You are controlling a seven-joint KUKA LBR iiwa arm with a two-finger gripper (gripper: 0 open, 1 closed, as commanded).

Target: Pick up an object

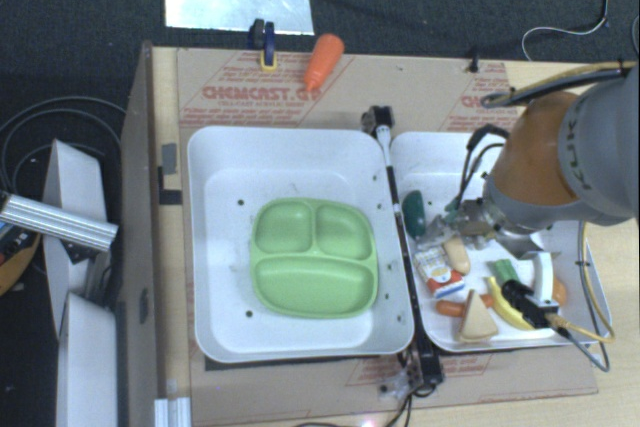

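Camera view: gripper [452,220] sits low in the right bin [432,153] right at the pale oblong food piece [457,256], which lies just toward the bin's near edge, long axis roughly near-to-far; can't tell how the jaws are set.

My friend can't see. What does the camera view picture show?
A grey robot arm with an orange band reaches into the right white bin, over small toy foods including a yellow banana. The left white bin holds a green divided plastic plate. An orange toy carrot lies behind the bins.
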